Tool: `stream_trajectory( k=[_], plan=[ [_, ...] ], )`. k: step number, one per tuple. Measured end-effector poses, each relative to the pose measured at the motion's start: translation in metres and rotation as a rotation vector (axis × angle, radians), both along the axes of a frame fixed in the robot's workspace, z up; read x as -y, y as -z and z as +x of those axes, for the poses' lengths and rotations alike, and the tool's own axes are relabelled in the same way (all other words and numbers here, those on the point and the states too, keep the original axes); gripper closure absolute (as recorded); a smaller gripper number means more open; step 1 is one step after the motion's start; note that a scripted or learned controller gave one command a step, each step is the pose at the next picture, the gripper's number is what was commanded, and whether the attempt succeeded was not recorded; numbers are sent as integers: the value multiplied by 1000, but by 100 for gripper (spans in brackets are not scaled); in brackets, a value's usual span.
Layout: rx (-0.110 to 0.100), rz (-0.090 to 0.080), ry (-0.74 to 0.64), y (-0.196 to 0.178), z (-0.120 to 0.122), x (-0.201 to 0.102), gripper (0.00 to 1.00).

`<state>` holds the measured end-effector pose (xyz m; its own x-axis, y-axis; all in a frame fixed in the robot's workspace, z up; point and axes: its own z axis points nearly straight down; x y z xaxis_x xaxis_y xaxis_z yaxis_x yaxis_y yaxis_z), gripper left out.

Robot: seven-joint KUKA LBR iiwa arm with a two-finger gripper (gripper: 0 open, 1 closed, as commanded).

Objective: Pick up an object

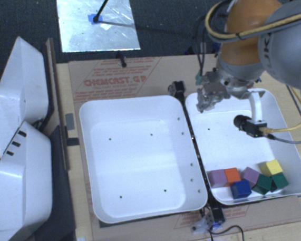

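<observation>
Several small blocks lie in a row along the near edge of the right bin (pixel 285 115): a pale purple block (pixel 217 177), an orange block (pixel 232 174), a blue block (pixel 241 188), a second purple block (pixel 250 176), a green block (pixel 263 184) and a yellow block (pixel 273 167). My gripper (pixel 206 103) hangs over the far left corner of that bin, well away from the blocks. Nothing shows between its fingers.
The left bin (pixel 138 155) sits beside the right one, with a dark divider between them. A silvery sheet (pixel 97 20) lies beyond the bins. White housings (pixel 22 140) stand at the far left.
</observation>
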<state>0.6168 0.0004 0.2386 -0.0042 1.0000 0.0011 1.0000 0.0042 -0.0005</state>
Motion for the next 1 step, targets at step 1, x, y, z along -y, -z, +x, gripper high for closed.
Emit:
stream_trajectory(
  k=[1],
  plan=[
    [0,0,0,13,-15,-44,100]
  ],
)
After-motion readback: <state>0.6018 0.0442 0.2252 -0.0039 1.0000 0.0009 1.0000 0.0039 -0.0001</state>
